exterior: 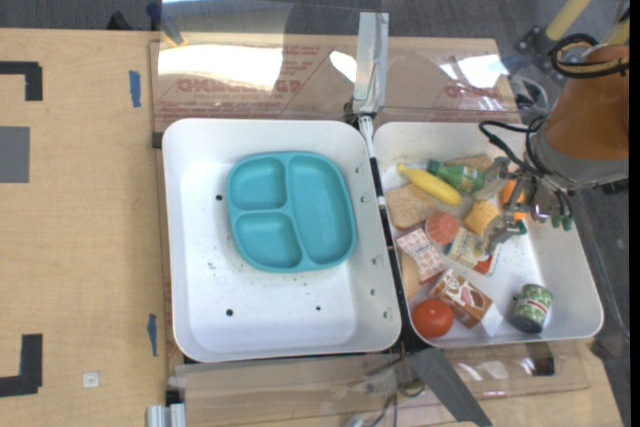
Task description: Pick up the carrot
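The gripper [522, 210] sits low over the right bin [586, 287], tangled in dark cables, and whether it is spread or closed I cannot tell from up here. Touching its upper left edge, or very nearly, is a slim orange sliver that I take for the carrot [511, 187], partly hidden by the wrist hardware.

By my read it is a toy: hard moulded plastic, light, stiff, smooth and a little slippery, with a taper. A grip across the thicker middle looks safest to me, since a pinch near the narrow tip could squirt it out sideways. No fragility worry.

The clutter is the trouble. Just left of the gripper lies a blocky yellow-orange piece [481, 215], and farther left a glossy curved banana [430, 184] beside a green bottle-like item [458, 176] and a flat tan bread slice [405, 205]. Below the gripper stands 1 squat green can [531, 307]; down and left are printed cartons [462, 295] and a round shiny red tomato [432, 317]. Well away to the left, the other bin [200, 315] carries a matte teal plate [290, 211] with 3 compartments.
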`<state>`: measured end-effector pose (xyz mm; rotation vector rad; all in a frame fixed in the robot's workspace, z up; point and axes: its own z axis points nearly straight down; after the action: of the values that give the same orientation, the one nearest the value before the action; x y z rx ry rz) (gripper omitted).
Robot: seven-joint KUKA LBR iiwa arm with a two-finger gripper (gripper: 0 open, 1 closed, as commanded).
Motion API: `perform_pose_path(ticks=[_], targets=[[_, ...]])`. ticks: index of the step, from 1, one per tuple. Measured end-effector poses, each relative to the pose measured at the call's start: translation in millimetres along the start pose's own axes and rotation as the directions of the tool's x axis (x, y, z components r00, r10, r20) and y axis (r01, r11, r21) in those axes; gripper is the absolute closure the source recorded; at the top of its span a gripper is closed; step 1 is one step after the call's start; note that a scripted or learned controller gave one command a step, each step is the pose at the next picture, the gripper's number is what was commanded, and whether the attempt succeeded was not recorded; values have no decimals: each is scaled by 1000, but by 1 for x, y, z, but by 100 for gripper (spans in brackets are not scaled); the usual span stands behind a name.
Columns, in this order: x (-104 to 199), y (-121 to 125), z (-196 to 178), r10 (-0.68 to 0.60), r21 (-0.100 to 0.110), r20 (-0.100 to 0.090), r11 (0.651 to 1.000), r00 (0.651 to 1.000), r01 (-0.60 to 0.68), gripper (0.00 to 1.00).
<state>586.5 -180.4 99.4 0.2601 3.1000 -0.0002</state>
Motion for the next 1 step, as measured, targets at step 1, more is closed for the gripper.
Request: perform_pose_path(ticks=[1], targets=[[-10,1,2,31,4,-14,1000,999,-31,0]])
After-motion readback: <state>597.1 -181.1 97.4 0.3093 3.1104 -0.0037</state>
